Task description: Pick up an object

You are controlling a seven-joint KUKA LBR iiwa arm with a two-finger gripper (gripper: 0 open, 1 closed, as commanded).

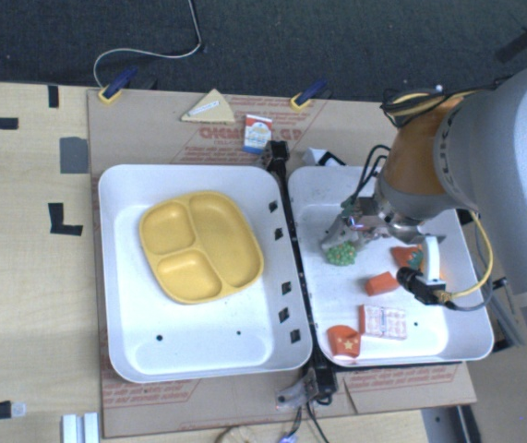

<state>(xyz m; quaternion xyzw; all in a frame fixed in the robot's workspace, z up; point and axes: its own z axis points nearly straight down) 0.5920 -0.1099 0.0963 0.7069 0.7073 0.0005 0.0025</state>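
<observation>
You are looking down at a slant on a desk [23, 247] that carries two shallow white bins side by side. Your grey arm [494, 164], with its orange band above the wrist, reaches in from the right and ends in the claw [348, 232], which sits low over the right bin [466, 340]. Directly beneath the claw tips, and seemingly touching them, lies a small green object [341, 254]; the view is too coarse there to say whether the claw is clenched or released, or whether the green object is between its tips, so you cannot tell. To the right of the claw and a little nearer the camera lies an orange block [382, 283]. Farther toward the near edge of that bin are a pink-and-white packet [383, 322] and, just left of it, a red item [343, 341]. Well to the left of the claw, in the left bin [125, 340], rests a yellow divided plate [198, 245] with three compartments. Beyond the bins, up and left of the claw, a small red-and-white carton [257, 134] and a pale wedge [209, 108] lie on the cardboard.
</observation>
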